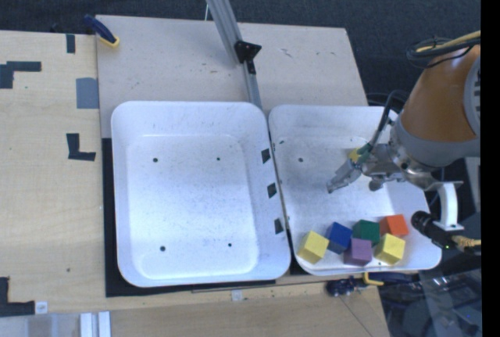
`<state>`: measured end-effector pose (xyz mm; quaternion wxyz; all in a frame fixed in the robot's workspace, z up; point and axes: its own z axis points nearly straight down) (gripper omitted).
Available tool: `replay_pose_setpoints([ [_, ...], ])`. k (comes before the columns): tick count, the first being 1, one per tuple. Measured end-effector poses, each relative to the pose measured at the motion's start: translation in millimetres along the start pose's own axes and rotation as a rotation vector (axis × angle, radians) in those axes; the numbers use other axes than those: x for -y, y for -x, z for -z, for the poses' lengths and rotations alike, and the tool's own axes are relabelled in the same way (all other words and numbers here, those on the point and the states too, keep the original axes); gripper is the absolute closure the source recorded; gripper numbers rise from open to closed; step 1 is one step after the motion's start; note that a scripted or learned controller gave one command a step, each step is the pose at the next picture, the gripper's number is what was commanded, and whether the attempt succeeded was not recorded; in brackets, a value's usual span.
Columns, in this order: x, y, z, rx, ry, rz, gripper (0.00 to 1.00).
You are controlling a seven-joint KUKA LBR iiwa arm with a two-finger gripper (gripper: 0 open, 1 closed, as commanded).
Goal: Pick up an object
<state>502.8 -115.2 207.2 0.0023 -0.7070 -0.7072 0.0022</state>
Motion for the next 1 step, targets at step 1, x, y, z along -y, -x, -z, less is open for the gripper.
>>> replay_pose_setpoints([
  [1, -0.6, -2.4, -55.3, -0.001, -0.001, 0.0, 0.0],
])
